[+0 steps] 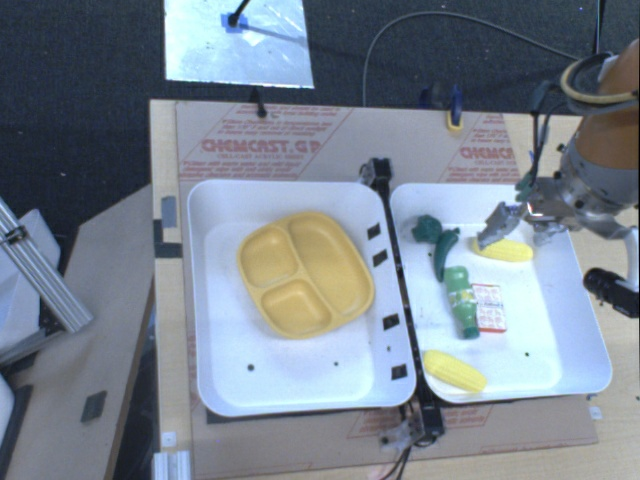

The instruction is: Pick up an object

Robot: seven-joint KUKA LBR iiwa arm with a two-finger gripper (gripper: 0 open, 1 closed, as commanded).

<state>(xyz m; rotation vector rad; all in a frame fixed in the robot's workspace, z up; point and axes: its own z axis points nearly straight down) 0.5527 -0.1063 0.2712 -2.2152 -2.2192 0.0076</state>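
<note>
One small yellow corn cob (505, 252), smooth and stubby, just beneath the open, empty jaws (510, 224).

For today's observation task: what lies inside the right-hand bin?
Inside the right bin: two corn cobs, a green bottle, a green toy. The tool covers one cob's end.

Even, fairly bright overhead light falls across the bench, and the two shallow white plastic bins (300, 388) come out nearly washed out, with little surface detail. Shadows are soft and short; a faint one sits beneath the yellow three-compartment plastic tray (305, 273). The shiny square metal sheet (238, 28) at the top shows patchy glare. The dark carpet looks grainy. Overall sharpness is modest, with slight softness at the grey arm with the orange band (600, 118).
</note>
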